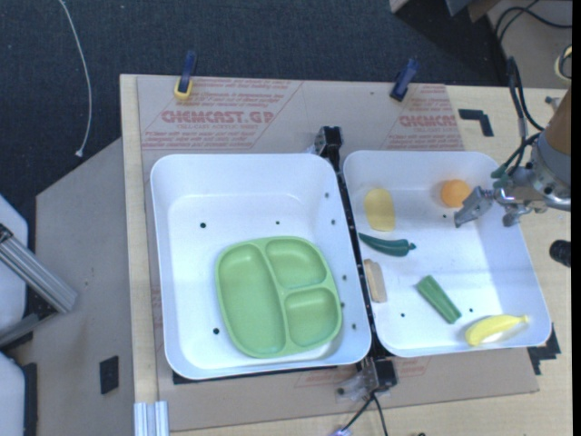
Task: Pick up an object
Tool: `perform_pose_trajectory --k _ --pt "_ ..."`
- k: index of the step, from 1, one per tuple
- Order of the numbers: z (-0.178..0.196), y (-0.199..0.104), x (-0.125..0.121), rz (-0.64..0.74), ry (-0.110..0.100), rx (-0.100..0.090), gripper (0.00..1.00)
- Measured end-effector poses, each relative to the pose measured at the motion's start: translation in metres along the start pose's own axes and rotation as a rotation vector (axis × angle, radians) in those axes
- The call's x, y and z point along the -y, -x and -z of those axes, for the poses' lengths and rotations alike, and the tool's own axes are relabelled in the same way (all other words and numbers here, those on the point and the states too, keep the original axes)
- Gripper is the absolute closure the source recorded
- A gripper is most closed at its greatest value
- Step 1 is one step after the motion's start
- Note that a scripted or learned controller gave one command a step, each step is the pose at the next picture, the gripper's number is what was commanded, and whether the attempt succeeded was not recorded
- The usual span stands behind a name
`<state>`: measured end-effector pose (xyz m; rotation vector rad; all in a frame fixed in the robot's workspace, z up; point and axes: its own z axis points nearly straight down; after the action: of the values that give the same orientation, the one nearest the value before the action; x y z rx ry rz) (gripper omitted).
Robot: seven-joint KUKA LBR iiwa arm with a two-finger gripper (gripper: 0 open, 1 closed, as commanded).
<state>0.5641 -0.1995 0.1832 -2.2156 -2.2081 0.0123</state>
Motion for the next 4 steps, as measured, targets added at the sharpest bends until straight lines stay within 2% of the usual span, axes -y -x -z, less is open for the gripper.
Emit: perform_pose_trajectory --k 1,3,4 --pt "0.008 0.000 -0.003 0.004 0.014 0.004 0.00" --pt "-0.099 -0.009 -0.009 0.003 0.012 0.003 0.00" --pt "-0.088 -0.009 -0.009 0.004 0.016 0.004 1.00"
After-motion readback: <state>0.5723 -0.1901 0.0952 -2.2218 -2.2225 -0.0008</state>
